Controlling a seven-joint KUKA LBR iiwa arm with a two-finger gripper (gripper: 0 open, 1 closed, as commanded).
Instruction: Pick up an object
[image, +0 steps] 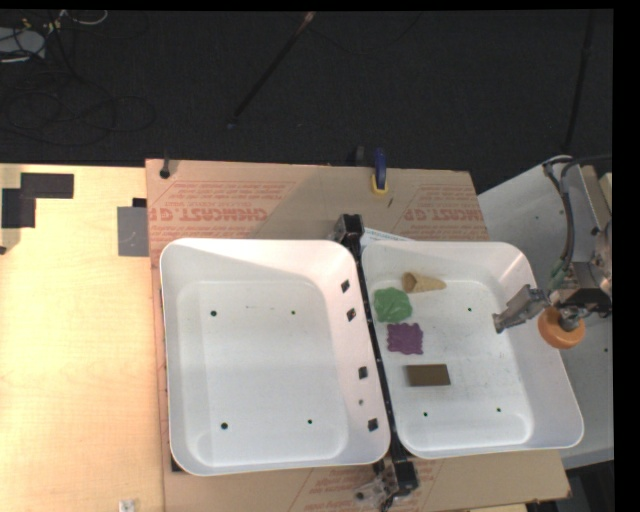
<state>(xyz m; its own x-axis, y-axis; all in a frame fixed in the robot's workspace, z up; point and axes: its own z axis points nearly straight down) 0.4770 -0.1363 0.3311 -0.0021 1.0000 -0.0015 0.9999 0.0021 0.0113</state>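
Observation:
The right bin (540, 420) holds a green lump (392, 304), a purple lump (404, 339), a tan wedge (423, 283) and a flat brown block (428, 375). My gripper (512, 312) hangs over the right side of this bin, reaching in from the right with the orange band (560, 330) behind it. It is well to the right of all the objects, roughly level with the green and purple lumps. Nothing shows in its grasp.
The left bin (180, 300) sits beside the right one, joined by a black clamp strip (362, 330). Both rest on brown cardboard (250, 200). A wooden bench top (70, 350) lies to the left. Cables (575, 220) hang at the far right.

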